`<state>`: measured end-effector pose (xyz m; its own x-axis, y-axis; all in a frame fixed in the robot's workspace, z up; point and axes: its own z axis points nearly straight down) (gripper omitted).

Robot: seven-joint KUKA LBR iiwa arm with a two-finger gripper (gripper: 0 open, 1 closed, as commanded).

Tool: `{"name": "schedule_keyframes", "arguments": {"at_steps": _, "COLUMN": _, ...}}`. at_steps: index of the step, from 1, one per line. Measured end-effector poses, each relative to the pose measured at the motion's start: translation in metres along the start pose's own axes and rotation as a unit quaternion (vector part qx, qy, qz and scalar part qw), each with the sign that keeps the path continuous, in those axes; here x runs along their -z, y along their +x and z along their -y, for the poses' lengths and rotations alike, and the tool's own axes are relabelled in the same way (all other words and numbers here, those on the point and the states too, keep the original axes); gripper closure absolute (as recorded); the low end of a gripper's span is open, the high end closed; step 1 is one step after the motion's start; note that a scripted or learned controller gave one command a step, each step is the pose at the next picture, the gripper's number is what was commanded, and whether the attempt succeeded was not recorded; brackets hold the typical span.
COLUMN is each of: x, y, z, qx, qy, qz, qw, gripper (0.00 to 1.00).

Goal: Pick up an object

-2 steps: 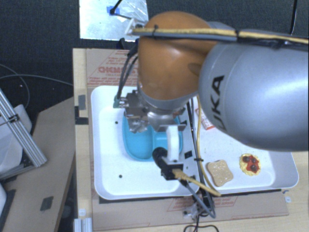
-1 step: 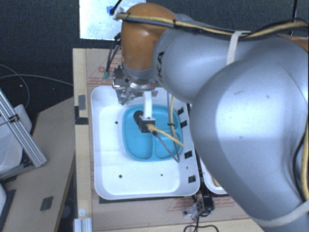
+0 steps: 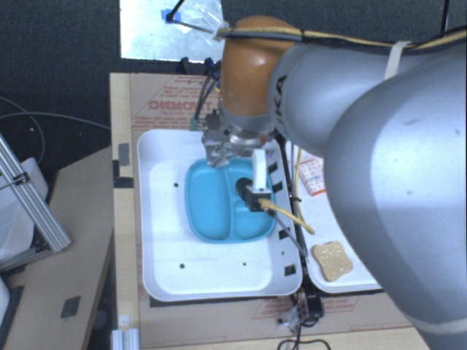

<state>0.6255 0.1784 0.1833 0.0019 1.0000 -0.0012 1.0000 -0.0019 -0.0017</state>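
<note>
Reaching down into the left bin (image 3: 157,268), the tool (image 3: 221,150) sits at the far rim of a glossy blue two-compartment dish (image 3: 215,206); how it stands there cannot be told. Bare white floor lies around the dish's near and left sides. A rough tan sponge-like piece (image 3: 332,260) lies in the right bin (image 3: 343,286).

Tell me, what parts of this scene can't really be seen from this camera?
- Gripper: the grey arm's orange band covers it from above, so whether it is open or shut can't be told.
- Blue two-compartment plastic dish: its far rim is hidden under the wrist.
- Right-hand shallow white bin: mostly covered by the arm.
- Red-and-white printed card: print too small to read.
</note>
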Motion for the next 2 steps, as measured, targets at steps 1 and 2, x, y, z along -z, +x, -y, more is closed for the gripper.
{"name": "schedule_keyframes", "arguments": {"at_steps": 1, "x": 0.032, "y": 0.021, "z": 0.069, "qx": 0.004, "qy": 0.001, "qz": -0.001, "qw": 1.0000, "gripper": 1.00}}
{"name": "schedule_keyframes", "arguments": {"at_steps": 2, "x": 0.029, "y": -0.052, "z": 0.065, "qx": -0.001, "qy": 0.000, "qz": 0.000, "qw": 1.0000, "gripper": 1.00}}
